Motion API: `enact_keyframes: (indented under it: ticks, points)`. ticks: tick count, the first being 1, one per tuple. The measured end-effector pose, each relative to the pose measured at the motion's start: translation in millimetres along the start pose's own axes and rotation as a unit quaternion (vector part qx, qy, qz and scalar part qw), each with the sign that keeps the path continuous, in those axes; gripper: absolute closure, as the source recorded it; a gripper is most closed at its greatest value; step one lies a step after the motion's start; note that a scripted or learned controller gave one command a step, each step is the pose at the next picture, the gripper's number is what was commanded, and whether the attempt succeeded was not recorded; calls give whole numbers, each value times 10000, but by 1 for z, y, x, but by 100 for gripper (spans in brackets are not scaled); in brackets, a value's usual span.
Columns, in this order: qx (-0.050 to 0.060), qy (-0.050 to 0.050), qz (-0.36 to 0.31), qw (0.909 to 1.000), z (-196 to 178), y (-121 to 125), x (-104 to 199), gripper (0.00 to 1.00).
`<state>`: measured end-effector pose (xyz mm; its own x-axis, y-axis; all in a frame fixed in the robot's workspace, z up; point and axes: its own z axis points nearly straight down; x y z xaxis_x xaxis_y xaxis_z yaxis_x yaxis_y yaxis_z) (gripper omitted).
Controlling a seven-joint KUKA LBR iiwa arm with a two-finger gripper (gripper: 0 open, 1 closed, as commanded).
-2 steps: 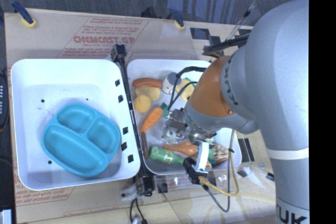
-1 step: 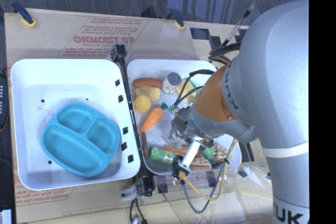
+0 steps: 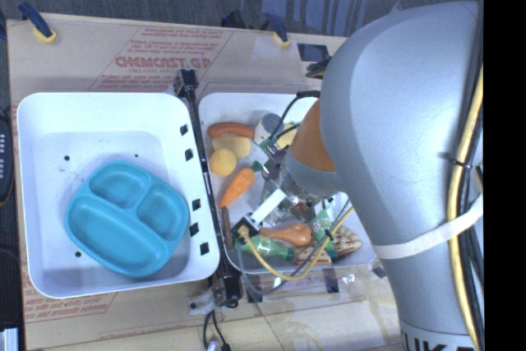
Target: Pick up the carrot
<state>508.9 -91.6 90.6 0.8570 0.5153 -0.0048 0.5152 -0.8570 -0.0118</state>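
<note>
The carrot [image 3: 237, 186], orange and tapering toward the lower left, lies in the left part of the right bin [image 3: 215, 107], close to the divider between the bins. My gripper [image 3: 274, 197] hangs below the orange wrist band, just right of the carrot's thick end and over the middle of the bin. The carrot rests on the bin floor with nothing gripping it. The bulky grey arm hides the right half of this bin.
A yellow ball [image 3: 222, 162], a pale yellow piece [image 3: 239, 145] and a sausage [image 3: 232, 130] lie behind the carrot. A brown drumstick [image 3: 288, 235], a green item [image 3: 273, 250] and a waffle-like piece [image 3: 343, 243] sit at the front. The left bin [image 3: 49, 136] holds a blue divided plate [image 3: 92, 238].
</note>
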Motion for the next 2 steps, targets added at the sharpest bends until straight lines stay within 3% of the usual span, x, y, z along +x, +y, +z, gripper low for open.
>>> enact_keyframes:
  ticks: [2]
  points:
    - [113,-39,-168,9998,-17,-4,1,100]
